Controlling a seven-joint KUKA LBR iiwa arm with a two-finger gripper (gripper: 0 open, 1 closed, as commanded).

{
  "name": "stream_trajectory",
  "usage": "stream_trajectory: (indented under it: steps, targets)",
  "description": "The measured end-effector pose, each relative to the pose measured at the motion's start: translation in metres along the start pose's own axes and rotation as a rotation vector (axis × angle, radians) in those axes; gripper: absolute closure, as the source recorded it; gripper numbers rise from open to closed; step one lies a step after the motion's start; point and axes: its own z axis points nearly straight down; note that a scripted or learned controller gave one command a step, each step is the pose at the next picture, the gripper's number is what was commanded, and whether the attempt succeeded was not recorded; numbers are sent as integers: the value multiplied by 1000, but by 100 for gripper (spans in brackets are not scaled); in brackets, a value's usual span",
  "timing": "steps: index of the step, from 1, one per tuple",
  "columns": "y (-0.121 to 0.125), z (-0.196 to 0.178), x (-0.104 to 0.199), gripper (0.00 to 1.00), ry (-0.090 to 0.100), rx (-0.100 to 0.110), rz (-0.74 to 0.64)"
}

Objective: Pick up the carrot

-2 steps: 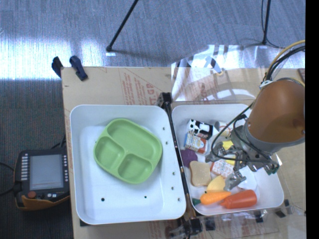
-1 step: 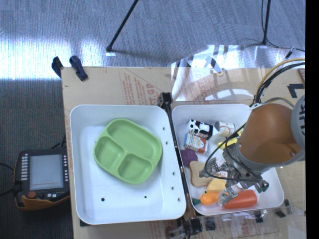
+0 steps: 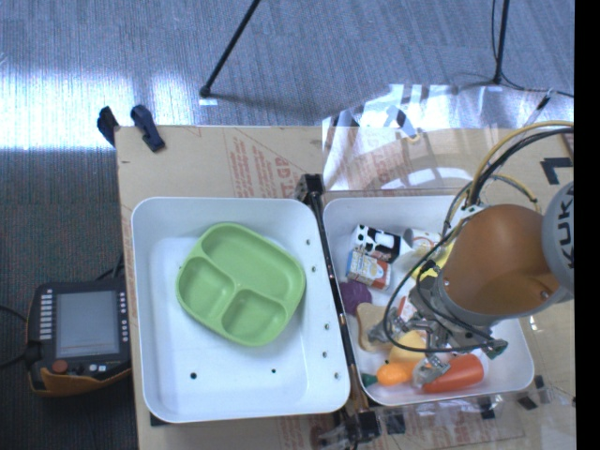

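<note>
Camera view: I see carrot (image 3: 457, 373) lying flat near front wall of right bin (image 3: 521, 368), beside small orange fruit (image 3: 394, 374). Gripper (image 3: 433, 362) low, touching carrot's left end. Jaw opening: cannot tell; no grasp confirmed.

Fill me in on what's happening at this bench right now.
A KUKA arm is reaching into the right bin, which holds a jumble of toy food. Its gripper is low at the near end of that bin, right at the orange carrot. Whether the carrot is actually gripped is hard to tell from this angle; it looks to be resting in the bin. The left bin holds a green divided plate.
</note>
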Motion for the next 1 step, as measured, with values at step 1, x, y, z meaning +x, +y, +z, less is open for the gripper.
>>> stream_trajectory:
  steps: [1]
  targets:
    - [5, 0, -2, 0, 2, -1, 92]
